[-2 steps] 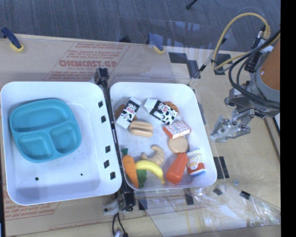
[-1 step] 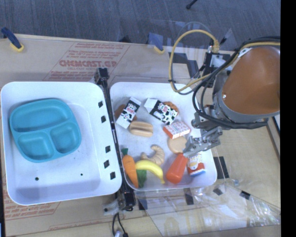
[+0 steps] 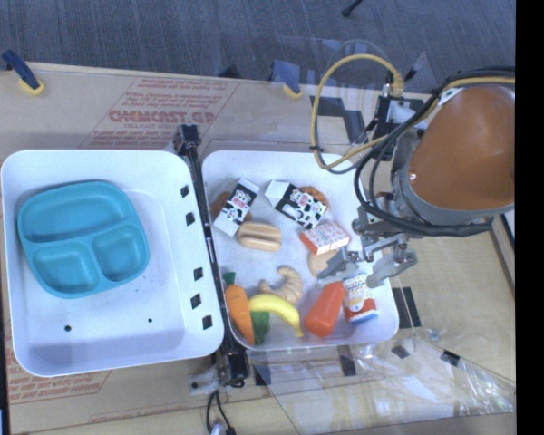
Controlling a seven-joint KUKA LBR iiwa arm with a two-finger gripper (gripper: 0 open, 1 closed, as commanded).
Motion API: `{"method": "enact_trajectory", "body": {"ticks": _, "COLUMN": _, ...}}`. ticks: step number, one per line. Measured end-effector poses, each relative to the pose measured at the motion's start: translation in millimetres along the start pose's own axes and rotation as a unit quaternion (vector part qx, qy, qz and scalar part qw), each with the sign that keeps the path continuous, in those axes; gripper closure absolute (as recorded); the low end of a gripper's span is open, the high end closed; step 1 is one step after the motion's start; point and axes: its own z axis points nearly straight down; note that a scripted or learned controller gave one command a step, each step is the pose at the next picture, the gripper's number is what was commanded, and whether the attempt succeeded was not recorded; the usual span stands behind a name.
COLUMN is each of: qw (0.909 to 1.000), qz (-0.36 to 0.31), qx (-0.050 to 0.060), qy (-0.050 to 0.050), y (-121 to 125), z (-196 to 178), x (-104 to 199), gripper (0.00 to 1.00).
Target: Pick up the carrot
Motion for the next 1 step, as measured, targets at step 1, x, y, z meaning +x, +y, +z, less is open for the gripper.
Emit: {"method": "enact_trajectory", "body": {"ticks": 1, "qw": 0.9946, "qz": -0.104, "qx": 0.001, "qy": 0.000, "y": 4.5, "z": 13.2, "x": -68.6, "gripper": 0.00}}
